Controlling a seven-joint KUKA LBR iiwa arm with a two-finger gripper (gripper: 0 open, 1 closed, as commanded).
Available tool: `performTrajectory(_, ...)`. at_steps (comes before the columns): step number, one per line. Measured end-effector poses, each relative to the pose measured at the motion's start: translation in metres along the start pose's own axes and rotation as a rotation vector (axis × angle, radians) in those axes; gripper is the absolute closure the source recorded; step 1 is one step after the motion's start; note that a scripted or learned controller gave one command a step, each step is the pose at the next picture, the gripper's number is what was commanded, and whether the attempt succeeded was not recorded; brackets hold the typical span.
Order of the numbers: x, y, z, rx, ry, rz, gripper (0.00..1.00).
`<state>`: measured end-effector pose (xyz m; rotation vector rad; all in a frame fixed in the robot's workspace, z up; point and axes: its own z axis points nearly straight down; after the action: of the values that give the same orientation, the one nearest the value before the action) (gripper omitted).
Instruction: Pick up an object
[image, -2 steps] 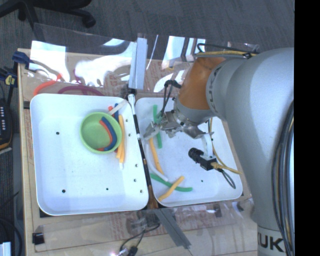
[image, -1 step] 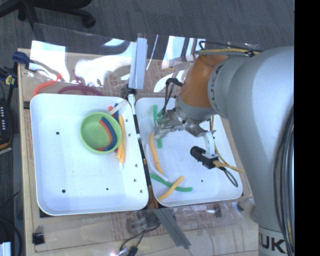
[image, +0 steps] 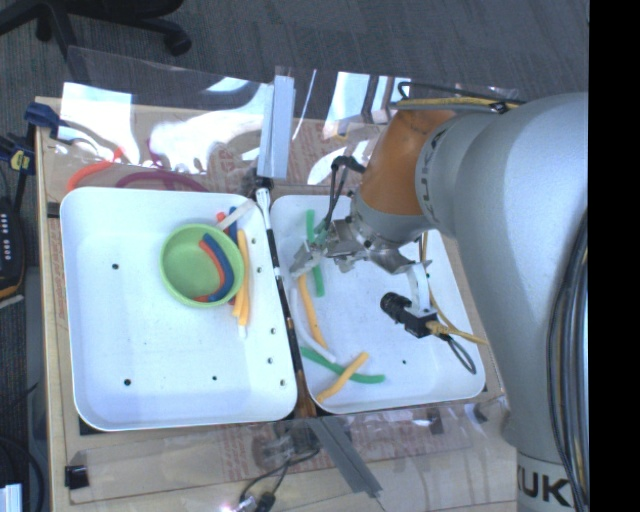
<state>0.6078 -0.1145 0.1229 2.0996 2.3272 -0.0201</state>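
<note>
A green stick (image: 317, 262) lies in the right bin (image: 452, 385), near its upper left, directly under the gripper (image: 322, 250). It looks light, stiff and thin, best pinched across its middle. Whether the fingers are open or closed cannot be told from this angle. Yellow sticks (image: 343, 374) and another green one lie lower in the bin. The left bin (image: 130, 350) on the desk holds a green bowl (image: 202, 264).

arm: reaches in from right, bent downward | wrist: orange band uppermost | pincer (image: 322, 250): low, pointing left
</note>
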Motion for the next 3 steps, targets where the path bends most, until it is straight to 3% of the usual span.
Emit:
performTrajectory(1, 0.009, -0.009, 0.029, -0.006, 0.003, 0.108, 0.0)
performTrajectory(2, 0.011, -0.008, 0.018, -0.004, 0.008, 0.102, 1.0)
performTrajectory(3, 0.01, -0.009, 0.018, -0.004, 0.006, 0.103, 0.0)
